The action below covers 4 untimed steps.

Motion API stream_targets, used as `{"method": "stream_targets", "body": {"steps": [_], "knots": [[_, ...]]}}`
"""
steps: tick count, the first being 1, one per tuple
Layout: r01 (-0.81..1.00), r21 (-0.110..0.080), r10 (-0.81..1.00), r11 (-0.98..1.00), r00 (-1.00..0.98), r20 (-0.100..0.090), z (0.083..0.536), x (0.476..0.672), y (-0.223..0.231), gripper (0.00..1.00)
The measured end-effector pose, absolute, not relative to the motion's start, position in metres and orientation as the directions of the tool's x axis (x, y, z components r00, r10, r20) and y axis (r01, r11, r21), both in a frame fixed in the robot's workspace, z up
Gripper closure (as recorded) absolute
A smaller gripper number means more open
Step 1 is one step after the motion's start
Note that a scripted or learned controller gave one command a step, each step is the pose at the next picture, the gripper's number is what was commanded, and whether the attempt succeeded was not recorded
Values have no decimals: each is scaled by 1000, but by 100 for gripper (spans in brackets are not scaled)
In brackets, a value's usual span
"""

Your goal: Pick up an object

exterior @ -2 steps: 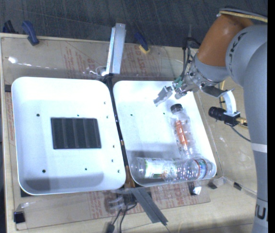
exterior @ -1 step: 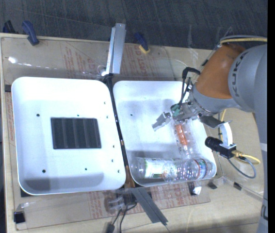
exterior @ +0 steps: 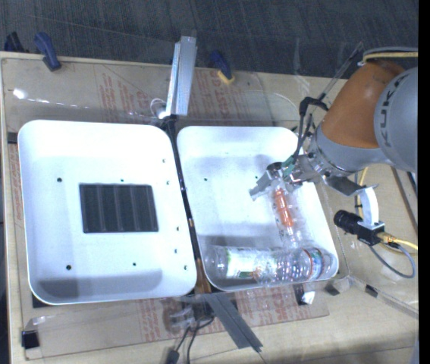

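Observation:
In the right bin a clear plastic bottle with a green and white label lies on its side along the front wall. A smaller clear item with an orange core lies just behind it, near the right wall. My gripper is low over the right bin, right at the far end of the orange-cored item. Whether it touches that item is not clear from this slant. A flat black ribbed rectangle rests in the middle of the left bin.
The arm's grey and orange wrist reaches in over the right bin's right wall. A metal bar stands at the back between the bins. Blue clamps hold the board's far edge.

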State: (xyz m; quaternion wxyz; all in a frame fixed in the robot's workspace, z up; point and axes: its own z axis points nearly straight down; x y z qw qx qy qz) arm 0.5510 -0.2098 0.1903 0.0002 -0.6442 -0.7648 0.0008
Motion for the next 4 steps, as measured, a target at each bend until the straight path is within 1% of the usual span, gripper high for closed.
{"method": "stream_targets", "body": {"steps": [1, 2, 3, 4], "knots": [[980, -3, 980, 198, -198, -1, 151, 580, -210, 0], [980, -4, 980, 197, -197, 1, 170, 566, -210, 0], [975, 0, 975, 223, -223, 0, 168, 578, -211, 0], [970, -3, 970, 243, -242, 2, 168, 567, -209, 0]]}}
